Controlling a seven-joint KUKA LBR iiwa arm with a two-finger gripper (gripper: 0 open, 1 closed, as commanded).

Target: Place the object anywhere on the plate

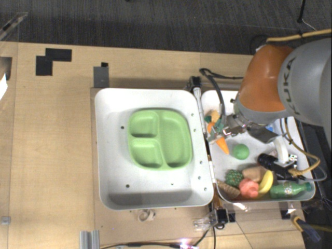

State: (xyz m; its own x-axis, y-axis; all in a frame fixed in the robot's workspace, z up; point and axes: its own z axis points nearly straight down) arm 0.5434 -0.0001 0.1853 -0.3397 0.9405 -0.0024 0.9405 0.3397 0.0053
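Camera view: gripper (222, 130), grip state indiscernible, hovers over the toy carrot (222, 144) in the right bin (306, 139); pick pending, then transfer to green plate (158, 138).

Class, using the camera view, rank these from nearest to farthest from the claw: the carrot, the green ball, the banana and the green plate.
Measured from the claw, above the right bin's left edge:
1. Carrot, just below the claw.
2. Green ball, below and to the right.
3. Green plate, in the left bin; its near rim is closer than the banana.
4. Banana, low in the right bin.
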